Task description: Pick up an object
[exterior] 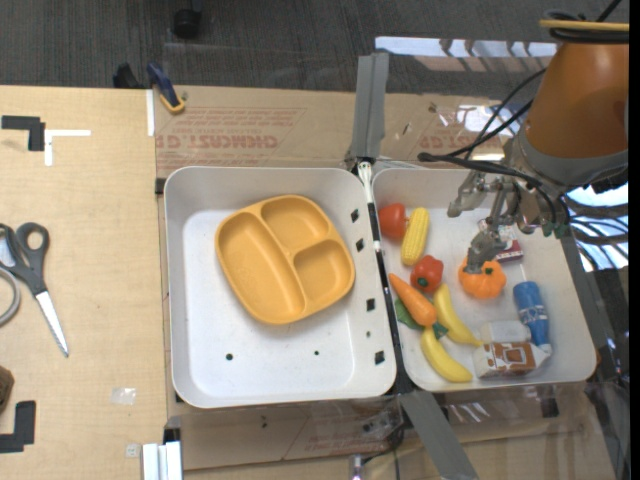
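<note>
In the right bin [575, 268] lie several toy foods: a tomato [392, 218], a corn cob [415, 235], a red pepper [427, 271], a carrot [413, 300], two bananas [446, 340], an orange fruit [482, 281], a blue bottle [531, 313] and a small brown carton [505, 359]. My gripper [487, 244] hangs low over the right bin, right above the orange fruit and touching or nearly touching its top. The wrist hides how the gripper stands.
The left bin [190, 298] holds a yellow divided plate [285, 258]. Scissors [35, 283] lie on the wooden bench at far left. A small red-and-white packet [510, 254] sits beside the gripper. Cables hang around the arm at right.
</note>
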Available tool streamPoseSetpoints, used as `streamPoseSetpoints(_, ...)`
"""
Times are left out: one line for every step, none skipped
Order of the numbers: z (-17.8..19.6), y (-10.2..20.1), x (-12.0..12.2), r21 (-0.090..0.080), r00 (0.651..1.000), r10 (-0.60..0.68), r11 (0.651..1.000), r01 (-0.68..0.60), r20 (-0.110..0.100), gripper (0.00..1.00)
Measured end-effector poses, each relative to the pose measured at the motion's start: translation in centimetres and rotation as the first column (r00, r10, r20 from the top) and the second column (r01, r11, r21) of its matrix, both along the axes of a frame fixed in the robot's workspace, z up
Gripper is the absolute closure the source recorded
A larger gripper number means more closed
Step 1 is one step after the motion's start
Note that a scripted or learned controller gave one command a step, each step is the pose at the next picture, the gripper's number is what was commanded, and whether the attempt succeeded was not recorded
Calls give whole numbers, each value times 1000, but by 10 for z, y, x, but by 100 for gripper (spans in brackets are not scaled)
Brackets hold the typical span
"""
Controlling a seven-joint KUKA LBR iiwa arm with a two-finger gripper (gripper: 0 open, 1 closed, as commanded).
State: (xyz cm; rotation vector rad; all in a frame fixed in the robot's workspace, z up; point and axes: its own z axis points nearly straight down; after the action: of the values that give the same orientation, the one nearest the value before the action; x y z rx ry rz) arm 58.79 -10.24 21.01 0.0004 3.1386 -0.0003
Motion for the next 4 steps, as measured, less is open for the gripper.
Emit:
streamPoseSetpoints(-117,8,-11,0,999,51,999,-51,1,0)
streamPoseSetpoints(-115,-78,51,-2,976,218,976,-218,3,0)
streamPoseSetpoints(-117,-115,-19,0,962,273,962,-273,1,0)
streamPoseSetpoints(-106,-114,-17,-3,961,275,961,-275,6,100)
